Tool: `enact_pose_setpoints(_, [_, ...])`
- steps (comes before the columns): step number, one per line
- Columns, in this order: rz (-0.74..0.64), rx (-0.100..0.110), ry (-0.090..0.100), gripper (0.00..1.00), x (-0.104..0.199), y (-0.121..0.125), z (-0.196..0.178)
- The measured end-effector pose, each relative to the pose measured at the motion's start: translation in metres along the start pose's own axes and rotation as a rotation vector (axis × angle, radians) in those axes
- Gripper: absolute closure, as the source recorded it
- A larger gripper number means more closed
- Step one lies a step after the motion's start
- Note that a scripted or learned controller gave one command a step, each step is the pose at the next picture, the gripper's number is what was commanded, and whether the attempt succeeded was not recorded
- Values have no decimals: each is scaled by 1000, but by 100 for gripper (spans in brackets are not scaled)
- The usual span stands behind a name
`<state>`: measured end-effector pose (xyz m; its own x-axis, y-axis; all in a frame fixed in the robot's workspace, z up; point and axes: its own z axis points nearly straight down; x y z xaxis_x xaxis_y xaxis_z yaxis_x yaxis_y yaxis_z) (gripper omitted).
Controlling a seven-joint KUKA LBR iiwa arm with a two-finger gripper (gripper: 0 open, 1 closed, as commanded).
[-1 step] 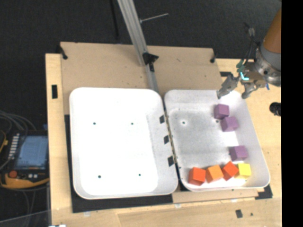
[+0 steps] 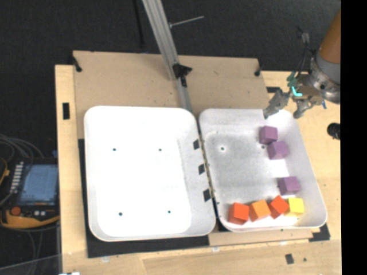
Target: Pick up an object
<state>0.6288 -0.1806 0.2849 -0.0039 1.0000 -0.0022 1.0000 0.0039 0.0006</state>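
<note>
**Pincer spread and empty above the right bin's far corner; pick not yet made**

Pincer (image 2: pixel 285 105) hangs at the end of the grey arm (image 2: pixel 327 67), which comes in from the right of the view. Its two fingers stand spread apart, one tip over the far rim of the right bin (image 2: pixel 229 122) and the other just outside it. Nothing shows between them, so by my reading the task stands at its start: no object is lifted and the grasp itself is all to come.

Going from largest to smallest, the bench (image 2: pixel 172 67) carries the left bin (image 2: pixel 137 171), with bare white floor, and the right bin, which holds every candidate.

Seven small blocks lie in the right bin:

- Nearest the pincer is a purple block (image 2: pixel 268 134), just below it in the view and close to the bin's far right wall.
- A second purple block (image 2: pixel 278 150) touches or nearly touches the first.
- A third purple block (image 2: pixel 289 184) sits apart, further toward the near end.
- Along the near wall runs a tight row: an orange-red block (image 2: pixel 238 212), an orange block (image 2: pixel 260 209), a red-orange block (image 2: pixel 279 205) and a yellow block (image 2: pixel 296 205).

Judging from this layout, the first purple block is the likeliest target, near the pincer yet not under it. The row at the near wall lies well apart from the pincer.
</note>
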Motion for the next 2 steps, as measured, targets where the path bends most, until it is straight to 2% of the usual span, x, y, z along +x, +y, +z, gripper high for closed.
enact_pose_setpoints(1, [1, 4, 1, 0, 3, 0, 42])
enact_pose_setpoints(2, [4, 5, 1, 0, 2, -4, 105])
